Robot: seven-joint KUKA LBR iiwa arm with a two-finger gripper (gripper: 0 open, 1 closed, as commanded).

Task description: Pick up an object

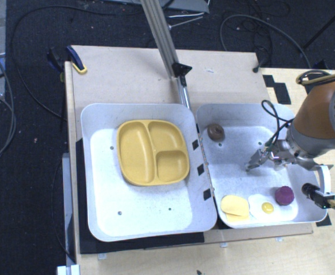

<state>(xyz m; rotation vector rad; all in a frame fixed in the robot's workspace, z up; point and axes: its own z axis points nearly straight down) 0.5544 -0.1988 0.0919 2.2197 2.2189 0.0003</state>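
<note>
From my remote seat I see the grey arm with its orange band [318, 121] coming in from three o'clock, bent down over the right-hand shallow white bin [236, 145]. Its wrist slants toward nine o'clock, and the two-finger gripper [255, 162] hangs low over the bare middle of that bin's floor. The tips are small and dark against the white; I cannot tell whether they are parted or closed, and nothing shows between them. A black cable loops up from the wrist toward twelve o'clock.

Counting what lies in the right bin, I get four things. One small brown round lump [215, 132] sits at ten o'clock from the gripper, well apart from it. One purple ball-like object [284, 195] lies at about five o'clock from the gripper, near the bin's lower right corner. One flat white piece with a yellow centre, like a toy fried egg [264, 207], lies just beside the purple one on its eight o'clock side. One pale yellow rounded slab [235, 205] lies next to the egg piece, toward nine o'clock, by the bin's lower left corner.

The left-hand shallow white bin [104, 193] holds one thing: a yellow plastic divided plate [153, 152] with three compartments, lying flat in its upper half.

Two bins in all rest side by side on the light wooden tabletop [127, 76].
</note>
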